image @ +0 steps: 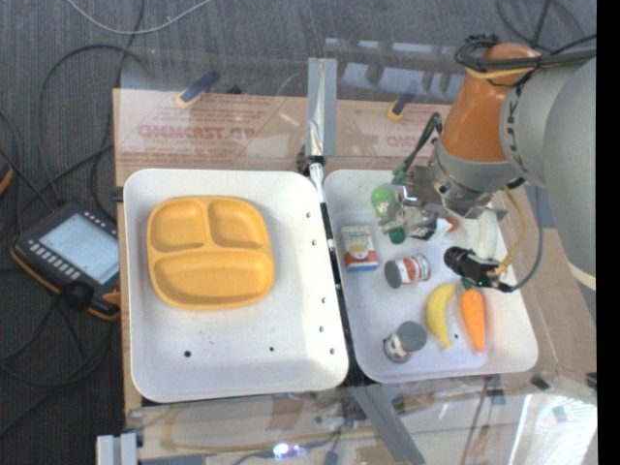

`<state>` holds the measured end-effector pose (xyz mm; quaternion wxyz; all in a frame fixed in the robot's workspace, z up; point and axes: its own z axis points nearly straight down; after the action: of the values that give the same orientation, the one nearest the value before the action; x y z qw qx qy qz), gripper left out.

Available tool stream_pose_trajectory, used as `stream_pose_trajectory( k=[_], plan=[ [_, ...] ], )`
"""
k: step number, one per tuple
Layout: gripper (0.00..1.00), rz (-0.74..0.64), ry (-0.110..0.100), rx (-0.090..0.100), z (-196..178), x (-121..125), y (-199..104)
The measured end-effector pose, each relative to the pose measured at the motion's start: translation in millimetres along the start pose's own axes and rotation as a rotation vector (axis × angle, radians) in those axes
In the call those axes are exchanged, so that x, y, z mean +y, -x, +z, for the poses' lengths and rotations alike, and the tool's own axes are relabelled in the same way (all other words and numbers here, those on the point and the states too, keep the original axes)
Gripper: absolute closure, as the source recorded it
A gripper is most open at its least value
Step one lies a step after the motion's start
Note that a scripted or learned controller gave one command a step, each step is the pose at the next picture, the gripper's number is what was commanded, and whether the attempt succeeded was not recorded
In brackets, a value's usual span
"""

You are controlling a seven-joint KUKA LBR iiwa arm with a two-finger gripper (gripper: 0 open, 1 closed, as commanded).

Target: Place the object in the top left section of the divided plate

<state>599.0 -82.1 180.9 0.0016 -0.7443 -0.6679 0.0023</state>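
A yellow divided plate [208, 251] lies in the left bin [174, 356], with two small sections at the top and one wide section below. My gripper [401, 219] hangs low over the upper part of the right bin [513, 352], right beside a green object [384, 198]. Below it lie a small carton [359, 248], a red-labelled can [409, 270], a banana [441, 313], a carrot [473, 320] and a second can with a grey lid [403, 342].
A metal divider rail [319, 114] runs between the bins at the back. A teach pendant [68, 255] sits left of the bench, with cables on the floor. The arm's orange band [480, 109] and grey body cover the right bin's far corner.
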Motion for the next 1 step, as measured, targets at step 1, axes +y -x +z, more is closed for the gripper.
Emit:
stream_pose_trajectory(
  k=[1],
  plan=[
    [1.00, -0.029, -0.001, -0.002, 0.0, -13.0, -83.7]
  ],
)
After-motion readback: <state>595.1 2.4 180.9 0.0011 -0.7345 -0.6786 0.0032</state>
